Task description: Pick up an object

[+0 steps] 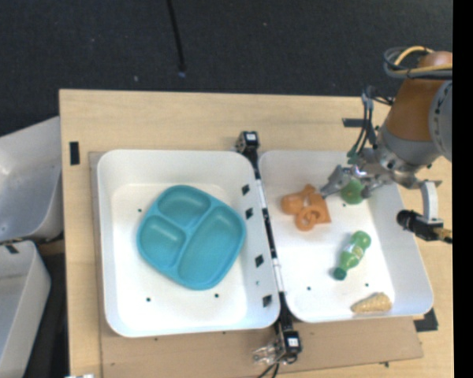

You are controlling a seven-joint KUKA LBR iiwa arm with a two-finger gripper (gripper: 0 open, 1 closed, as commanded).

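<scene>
A small green object [352, 191] is seen pinched between the fingers of the gripper [351, 186], at the upper part of the right bin [402, 290] — so the grasp appears made, though whether it is lifted clear cannot be told. An orange toy [306, 207], a green bottle [352, 253] and a tan piece [371, 303] are left below. A blue divided plate [191, 236] is held in the left bin [118, 305]. Both bins are borne on a pale wooden bench [181, 116] — dark floor lies beyond.

light: bright, even | shadows: soft, faint | focus: slightly soft, grainy
</scene>
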